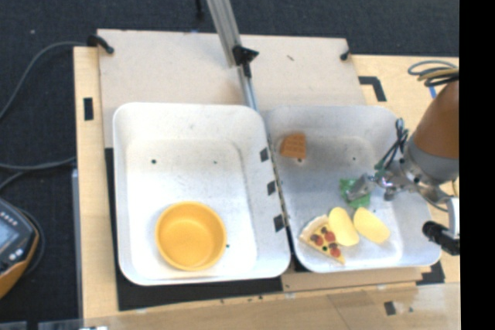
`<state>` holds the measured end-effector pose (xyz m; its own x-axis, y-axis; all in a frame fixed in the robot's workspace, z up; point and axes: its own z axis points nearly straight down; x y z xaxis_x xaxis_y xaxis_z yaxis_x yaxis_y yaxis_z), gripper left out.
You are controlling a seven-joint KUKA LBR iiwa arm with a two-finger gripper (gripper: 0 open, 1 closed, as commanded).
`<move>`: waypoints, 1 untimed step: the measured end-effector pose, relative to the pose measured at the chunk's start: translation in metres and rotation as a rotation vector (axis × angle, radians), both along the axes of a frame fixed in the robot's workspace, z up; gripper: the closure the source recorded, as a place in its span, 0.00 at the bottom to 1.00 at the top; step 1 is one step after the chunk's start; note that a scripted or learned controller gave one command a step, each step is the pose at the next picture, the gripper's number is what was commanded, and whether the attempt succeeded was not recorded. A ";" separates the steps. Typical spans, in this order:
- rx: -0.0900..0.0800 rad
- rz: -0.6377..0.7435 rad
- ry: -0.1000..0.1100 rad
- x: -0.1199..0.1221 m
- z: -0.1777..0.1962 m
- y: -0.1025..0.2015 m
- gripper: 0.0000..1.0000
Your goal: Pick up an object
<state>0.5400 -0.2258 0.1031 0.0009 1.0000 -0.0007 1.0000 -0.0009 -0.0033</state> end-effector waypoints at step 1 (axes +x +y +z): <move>-0.001 -0.004 -0.008 0.002 0.014 -0.001 1.00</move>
